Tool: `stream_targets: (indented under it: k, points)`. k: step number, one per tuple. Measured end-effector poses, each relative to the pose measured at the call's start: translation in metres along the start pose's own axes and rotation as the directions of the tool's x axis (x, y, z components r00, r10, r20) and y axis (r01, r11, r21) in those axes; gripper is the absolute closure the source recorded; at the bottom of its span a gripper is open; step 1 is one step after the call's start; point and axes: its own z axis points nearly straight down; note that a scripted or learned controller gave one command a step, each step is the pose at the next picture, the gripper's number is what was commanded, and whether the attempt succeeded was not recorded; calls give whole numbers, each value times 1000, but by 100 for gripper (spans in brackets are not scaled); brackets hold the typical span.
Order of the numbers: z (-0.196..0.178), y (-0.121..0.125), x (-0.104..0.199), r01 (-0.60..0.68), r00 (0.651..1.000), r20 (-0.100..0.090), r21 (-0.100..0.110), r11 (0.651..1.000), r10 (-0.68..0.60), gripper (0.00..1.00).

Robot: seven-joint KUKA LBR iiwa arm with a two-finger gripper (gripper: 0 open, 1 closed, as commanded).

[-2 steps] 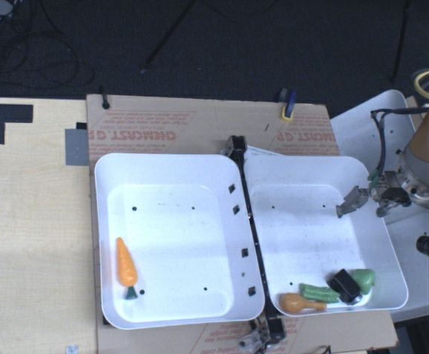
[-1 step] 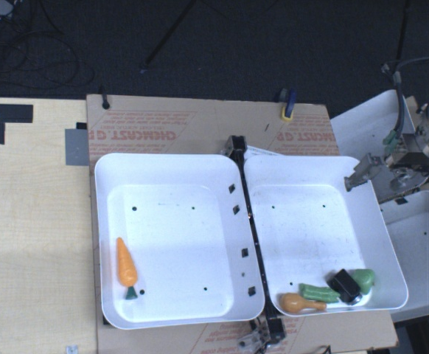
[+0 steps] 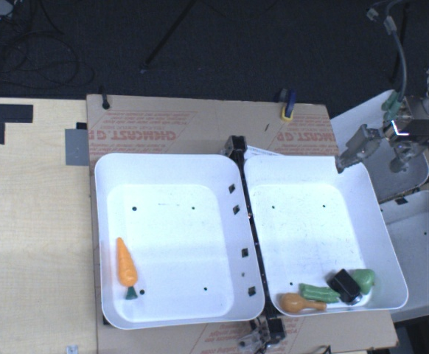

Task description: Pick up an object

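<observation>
Currently your claw hangs off-bin; I cannot tell its state. Clustered black block and green toy probably invite a mis-grasp.

Two white bins sit side by side on a brown cardboard sheet atop the pale bench

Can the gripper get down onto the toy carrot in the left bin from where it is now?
Probably yes: the toy carrot lies alone near the left bin's front-left corner, nothing over it, though close to the wall.
</observation>
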Motion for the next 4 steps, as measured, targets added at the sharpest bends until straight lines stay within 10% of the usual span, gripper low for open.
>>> stream_targets:
  k: [1, 2, 3, 4]
  points:
    - [-41, 2, 44, -7, 1000, 1, 9, 1000, 7, 0]
    - [122, -1, 54, -13, 1000, 3, 32, 999, 12, 0]
    - [13, 3, 96, -7, 1000, 0, 3, 1000, 7, 0]
    - [9, 3, 96, -6, 1000, 3, 17, 1000, 6, 100]
